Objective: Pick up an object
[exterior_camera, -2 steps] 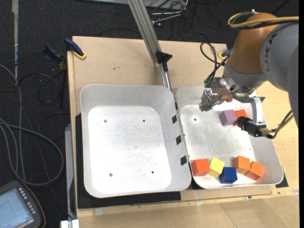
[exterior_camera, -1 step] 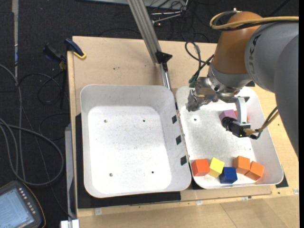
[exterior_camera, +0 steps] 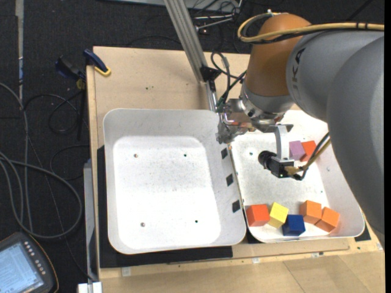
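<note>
Our pincer [exterior_camera: 231, 127] is hanging at the upper inner corner of the right bin [exterior_camera: 263, 191], just beside the rim of the left bin [exterior_camera: 159, 182]. We are not able to tell if it is open or closed, because the wrist is covering it from above. The grey arm [exterior_camera: 342, 60] is reaching in from 2 o'clock and bending downward, and its orange band [exterior_camera: 272, 47] is standing over the pincer.

A pink block [exterior_camera: 295, 149] is lying at about 4 o'clock from the pincer, well apart from it. It is touching a reddish block [exterior_camera: 309, 146], which the arm is partly hiding. Toward 5 o'clock, along the near rim, we are seeing an orange block [exterior_camera: 258, 214], a yellow block [exterior_camera: 278, 213], a blue block [exterior_camera: 294, 225], a second orange block [exterior_camera: 313, 210] and a third orange block [exterior_camera: 330, 219], all lying close together.
</note>
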Available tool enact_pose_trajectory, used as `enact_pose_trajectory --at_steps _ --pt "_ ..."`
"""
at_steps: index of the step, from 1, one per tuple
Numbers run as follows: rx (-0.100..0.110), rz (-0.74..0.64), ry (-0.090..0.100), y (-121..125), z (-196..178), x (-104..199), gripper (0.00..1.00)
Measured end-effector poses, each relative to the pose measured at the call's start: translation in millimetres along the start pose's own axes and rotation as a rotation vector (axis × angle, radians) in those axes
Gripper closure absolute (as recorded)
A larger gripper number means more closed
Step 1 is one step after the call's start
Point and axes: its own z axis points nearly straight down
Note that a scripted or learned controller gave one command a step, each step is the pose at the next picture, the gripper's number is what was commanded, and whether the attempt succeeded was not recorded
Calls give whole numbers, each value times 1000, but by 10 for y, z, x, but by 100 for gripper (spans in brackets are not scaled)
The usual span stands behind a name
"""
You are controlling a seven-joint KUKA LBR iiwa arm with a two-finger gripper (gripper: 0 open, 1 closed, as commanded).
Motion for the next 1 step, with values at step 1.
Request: enact_pose_trajectory --at_steps 1 --pt "-1 0 0 -61 -53 512 100"
